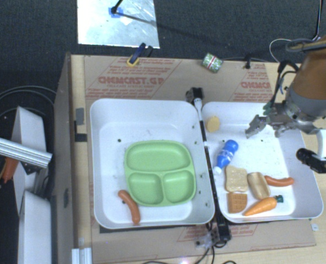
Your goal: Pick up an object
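Observation:
My gripper (269, 126) hangs over the back of the right bin (309, 202), open, with nothing between its fingers. In that bin lie a pale yellow round piece (213, 124), a blue and white bottle (226, 153), a slice of toast (235, 179), a brown cracker (237, 202), a bread roll (257, 184), a red sausage (278, 181) and a carrot (262, 205). The bottle lies left of and in front of the gripper. The left bin (108, 125) holds a green divided plate (160, 172) and an orange sausage (130, 206).
A black divider (203, 142) runs between the bins. Behind them on the cardboard lie a green can (212, 62) and a yellow and blue clip (136, 55). A black fitting (311, 159) juts in over the right bin's right rim.

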